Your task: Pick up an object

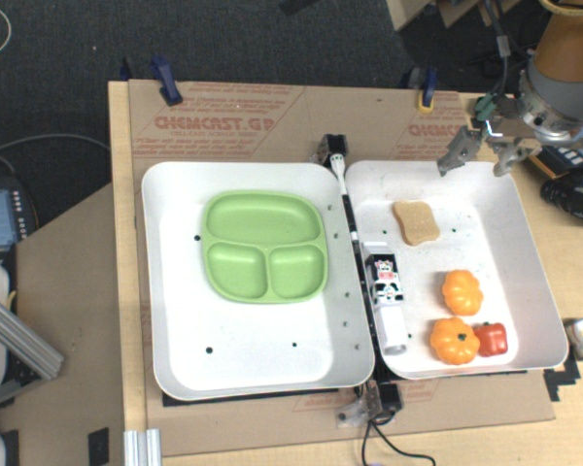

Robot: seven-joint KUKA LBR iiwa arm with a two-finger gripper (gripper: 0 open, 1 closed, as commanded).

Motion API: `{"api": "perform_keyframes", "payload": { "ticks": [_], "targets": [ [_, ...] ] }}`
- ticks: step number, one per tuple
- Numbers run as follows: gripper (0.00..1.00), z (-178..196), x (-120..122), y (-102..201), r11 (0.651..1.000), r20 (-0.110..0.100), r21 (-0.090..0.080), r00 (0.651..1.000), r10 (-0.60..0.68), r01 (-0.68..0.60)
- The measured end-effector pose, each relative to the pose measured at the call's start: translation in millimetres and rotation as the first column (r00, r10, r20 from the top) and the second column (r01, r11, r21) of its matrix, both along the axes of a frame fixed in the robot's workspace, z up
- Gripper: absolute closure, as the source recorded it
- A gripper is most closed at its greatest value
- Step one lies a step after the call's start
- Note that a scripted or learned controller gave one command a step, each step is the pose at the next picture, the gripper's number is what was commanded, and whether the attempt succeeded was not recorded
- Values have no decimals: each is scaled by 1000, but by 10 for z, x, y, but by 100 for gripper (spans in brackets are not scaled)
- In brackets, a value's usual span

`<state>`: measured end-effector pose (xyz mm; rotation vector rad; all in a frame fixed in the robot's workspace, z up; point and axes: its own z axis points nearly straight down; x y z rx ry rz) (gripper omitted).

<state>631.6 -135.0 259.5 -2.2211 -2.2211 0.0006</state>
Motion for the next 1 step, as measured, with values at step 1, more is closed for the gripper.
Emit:
{"api": "perform_keyframes", "payload": {
  "ticks": [1],
  "targets": [
    [0,-667,-710,17,1000,-11,3,1000,-3,3]
  ]
}}
